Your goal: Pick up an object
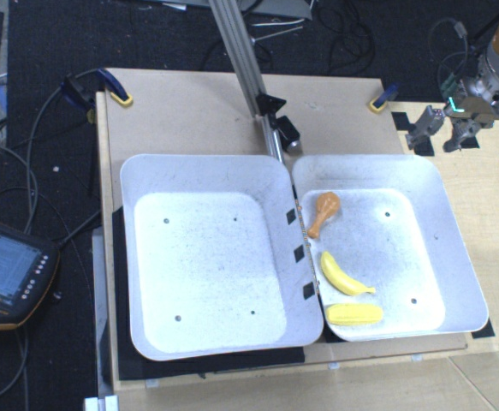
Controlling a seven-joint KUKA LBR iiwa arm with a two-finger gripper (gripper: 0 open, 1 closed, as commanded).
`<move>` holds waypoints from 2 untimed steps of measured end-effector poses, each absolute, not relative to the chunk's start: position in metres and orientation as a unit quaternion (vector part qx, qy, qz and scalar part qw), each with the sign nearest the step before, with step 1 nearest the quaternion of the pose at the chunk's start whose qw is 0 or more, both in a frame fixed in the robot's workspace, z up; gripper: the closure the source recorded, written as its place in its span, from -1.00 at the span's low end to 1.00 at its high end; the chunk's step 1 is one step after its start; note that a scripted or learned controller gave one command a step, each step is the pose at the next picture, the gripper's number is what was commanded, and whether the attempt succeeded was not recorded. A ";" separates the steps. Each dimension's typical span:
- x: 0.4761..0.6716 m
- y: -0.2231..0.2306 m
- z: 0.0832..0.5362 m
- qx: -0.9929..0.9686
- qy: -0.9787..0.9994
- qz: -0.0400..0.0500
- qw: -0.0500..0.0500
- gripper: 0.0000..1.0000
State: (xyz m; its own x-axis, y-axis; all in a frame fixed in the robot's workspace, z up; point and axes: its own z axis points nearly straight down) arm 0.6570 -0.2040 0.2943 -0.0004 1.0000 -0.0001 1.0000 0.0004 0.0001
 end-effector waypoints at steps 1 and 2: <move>0.657 -0.204 0.294 0.707 0.707 0.000 0.000 -1.00; 0.660 -0.210 0.234 0.707 0.707 -0.001 -0.002 -1.00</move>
State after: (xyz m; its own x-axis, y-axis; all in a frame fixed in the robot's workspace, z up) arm 0.6596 -0.2104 0.2339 0.0002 1.0000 0.0012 1.0000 -0.0002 -0.0053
